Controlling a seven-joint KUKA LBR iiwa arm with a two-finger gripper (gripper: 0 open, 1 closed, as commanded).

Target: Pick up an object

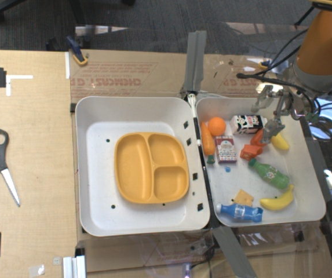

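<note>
- the arm's orange band (323,39) sits highest, at the top right, with cables running from it down to the wrist.
- the gripper (274,116) hangs low over the back of the right bin (313,172); cables and metal parts blur together there, so i cannot tell whether the jaws are spread or pressed together, or whether anything is between them.
- just beneath it lies a red toy (256,145), with a cow carton (247,123) to its left and a small yellow piece (280,142) to its right.
- further left are an orange ball (216,125), a carrot (207,142) against the bin wall, and a red box (225,149).
- toward the front lie a green bottle (270,175), a banana (278,200), a cheese wedge (244,197) and a blue bottle (240,212), tipped on its side.
- all the pickable objects lie in the right bin.
- the left bin (93,155) holds a yellow divided plate (152,168), lying flat near its middle.
- well apart, on the wooden bench at far left, lie scissors (2,164).
- a blue clamp (77,51) sits behind the left bin.
</note>
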